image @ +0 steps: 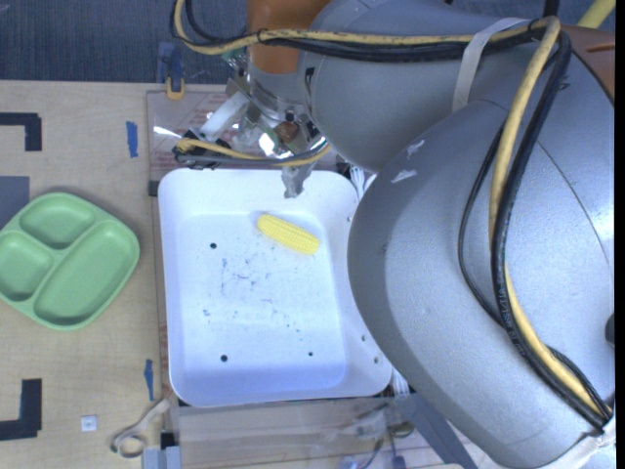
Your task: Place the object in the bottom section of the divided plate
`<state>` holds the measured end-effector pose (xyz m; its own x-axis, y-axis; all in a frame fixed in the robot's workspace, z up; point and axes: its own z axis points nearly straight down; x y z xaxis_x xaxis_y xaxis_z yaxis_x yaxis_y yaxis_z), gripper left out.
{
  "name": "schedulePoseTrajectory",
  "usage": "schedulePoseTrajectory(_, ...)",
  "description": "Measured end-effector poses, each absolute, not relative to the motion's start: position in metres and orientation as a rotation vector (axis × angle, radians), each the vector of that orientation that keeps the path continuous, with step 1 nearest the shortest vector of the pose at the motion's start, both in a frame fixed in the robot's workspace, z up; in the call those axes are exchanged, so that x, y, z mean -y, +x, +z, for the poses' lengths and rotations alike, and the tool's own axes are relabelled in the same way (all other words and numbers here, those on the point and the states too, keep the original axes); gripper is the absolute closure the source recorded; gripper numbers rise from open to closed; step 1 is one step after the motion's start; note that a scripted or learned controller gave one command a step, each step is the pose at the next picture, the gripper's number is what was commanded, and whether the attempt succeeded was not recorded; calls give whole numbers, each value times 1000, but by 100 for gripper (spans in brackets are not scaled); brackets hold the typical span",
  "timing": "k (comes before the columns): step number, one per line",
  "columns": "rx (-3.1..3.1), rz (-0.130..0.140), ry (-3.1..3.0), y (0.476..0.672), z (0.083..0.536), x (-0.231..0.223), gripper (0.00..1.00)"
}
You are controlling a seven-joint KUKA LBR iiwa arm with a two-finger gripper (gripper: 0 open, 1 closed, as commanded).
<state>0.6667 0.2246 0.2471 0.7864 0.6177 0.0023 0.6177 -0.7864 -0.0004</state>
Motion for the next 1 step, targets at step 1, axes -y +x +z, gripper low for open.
schedulePoseTrajectory(1,1026,-3,-2968,667,247,-225,0)
